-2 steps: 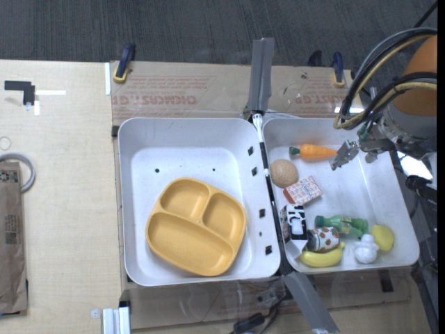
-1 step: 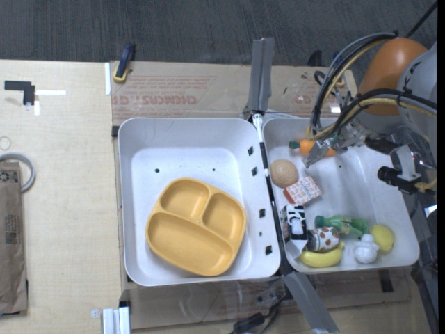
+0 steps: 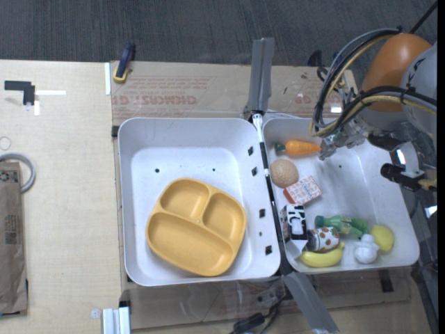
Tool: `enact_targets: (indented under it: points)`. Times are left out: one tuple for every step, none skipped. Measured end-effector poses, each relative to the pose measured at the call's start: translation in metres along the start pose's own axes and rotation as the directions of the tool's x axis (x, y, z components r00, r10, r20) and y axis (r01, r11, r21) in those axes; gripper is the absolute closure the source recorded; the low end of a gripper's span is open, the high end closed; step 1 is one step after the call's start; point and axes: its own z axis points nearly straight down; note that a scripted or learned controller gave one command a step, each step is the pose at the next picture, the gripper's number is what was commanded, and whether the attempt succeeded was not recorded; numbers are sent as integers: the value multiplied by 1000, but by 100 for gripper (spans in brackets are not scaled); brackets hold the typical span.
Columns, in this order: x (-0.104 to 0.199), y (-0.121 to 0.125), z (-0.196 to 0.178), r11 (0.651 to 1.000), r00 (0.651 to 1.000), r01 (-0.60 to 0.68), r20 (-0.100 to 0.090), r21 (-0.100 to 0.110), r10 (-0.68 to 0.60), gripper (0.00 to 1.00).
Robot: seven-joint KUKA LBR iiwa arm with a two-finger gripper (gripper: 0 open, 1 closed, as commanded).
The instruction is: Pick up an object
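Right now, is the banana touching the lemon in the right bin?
Apart. The camera view shows the banana and lemon separated, with a small white object lying between them.

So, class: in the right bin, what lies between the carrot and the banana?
In the camera view, between the carrot and the banana lie a tan ball, a red-and-white packet and a black-and-white item.
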Motion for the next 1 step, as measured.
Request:
enact_targets:
  points:
    - [45, 25, 2, 992, 992, -122, -9, 10, 122, 100]
